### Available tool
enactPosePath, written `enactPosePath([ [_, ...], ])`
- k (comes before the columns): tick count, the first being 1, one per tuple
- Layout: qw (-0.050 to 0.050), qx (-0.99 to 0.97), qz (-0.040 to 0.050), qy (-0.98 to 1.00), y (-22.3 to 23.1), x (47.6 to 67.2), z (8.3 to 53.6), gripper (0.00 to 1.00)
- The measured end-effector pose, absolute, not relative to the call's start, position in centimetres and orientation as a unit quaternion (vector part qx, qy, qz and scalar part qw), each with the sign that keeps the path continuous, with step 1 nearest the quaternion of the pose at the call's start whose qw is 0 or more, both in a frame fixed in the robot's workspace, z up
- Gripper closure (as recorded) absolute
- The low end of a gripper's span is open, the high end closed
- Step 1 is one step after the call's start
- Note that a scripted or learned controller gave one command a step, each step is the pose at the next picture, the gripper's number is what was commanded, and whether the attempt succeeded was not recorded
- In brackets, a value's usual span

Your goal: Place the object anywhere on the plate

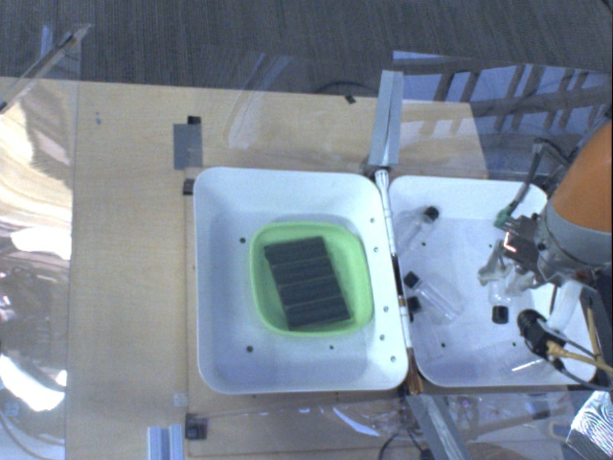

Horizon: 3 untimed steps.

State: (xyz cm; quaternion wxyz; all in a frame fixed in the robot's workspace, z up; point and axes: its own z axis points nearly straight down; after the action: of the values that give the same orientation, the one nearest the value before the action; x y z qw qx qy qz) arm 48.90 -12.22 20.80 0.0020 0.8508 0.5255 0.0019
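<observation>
Green square plastic plate point(356, 300) carrying a dark ribbed block point(306, 283) sat in the left white bin point(215, 286). Clear plastic bottles point(436, 300) lay just beside the gripper point(500, 268); its grip I cannot tell.

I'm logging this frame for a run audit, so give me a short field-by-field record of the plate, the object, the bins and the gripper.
plate: green plate, square with rounded corners, in the left bin
on plate: dark ridged block, lying flat, tilted slightly
right bin: holds clear vials with black caps
gripper: over the right bin, apart from the plate
arm: grey with orange band, reaching in from the right
task state: block rests on the plate
</observation>
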Motion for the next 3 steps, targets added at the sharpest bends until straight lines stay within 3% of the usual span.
enactPosePath([
  [1, 0.001, 0.773, 0.0021, 0.634, -8.0, 48.9, 18.8, 1.00],
  [2, 0.002, 0.729, 0.0029, 0.685, -0.4, 48.9, 21.3, 1.00],
  [3, 0.002, 0.729, 0.0029, 0.684, -0.5, 48.9, 21.3, 0.00],
])
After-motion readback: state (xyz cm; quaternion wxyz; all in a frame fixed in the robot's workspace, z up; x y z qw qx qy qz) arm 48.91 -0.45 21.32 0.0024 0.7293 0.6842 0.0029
